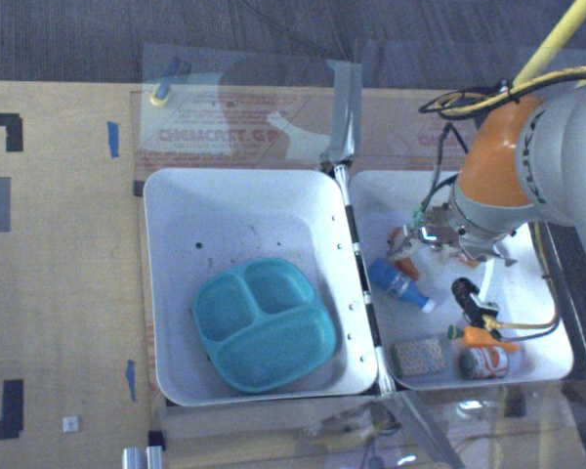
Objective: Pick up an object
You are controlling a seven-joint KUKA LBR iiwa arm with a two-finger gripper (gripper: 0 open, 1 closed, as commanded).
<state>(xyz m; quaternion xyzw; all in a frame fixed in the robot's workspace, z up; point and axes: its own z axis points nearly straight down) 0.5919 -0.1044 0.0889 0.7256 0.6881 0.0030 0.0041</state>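
Note:
The right bin [371,203] holds a blue bottle [395,280] with a pale cap, lying on its side near the bin's left wall. A grey speckled sponge [418,357] and a small can [483,362] lie along the front wall, with an orange piece [486,338] just behind the can. My gripper [420,236] hangs low over the middle of the right bin, just behind and to the right of the bottle. A small reddish thing [405,255] shows right at its tip, but I cannot make out whether it is held.
A teal divided plate [264,324] lies in the front part of the left bin [176,213]. The divider [356,262] between the bins runs close to the bottle. The grey and orange arm [503,164] covers the right bin's back right corner.

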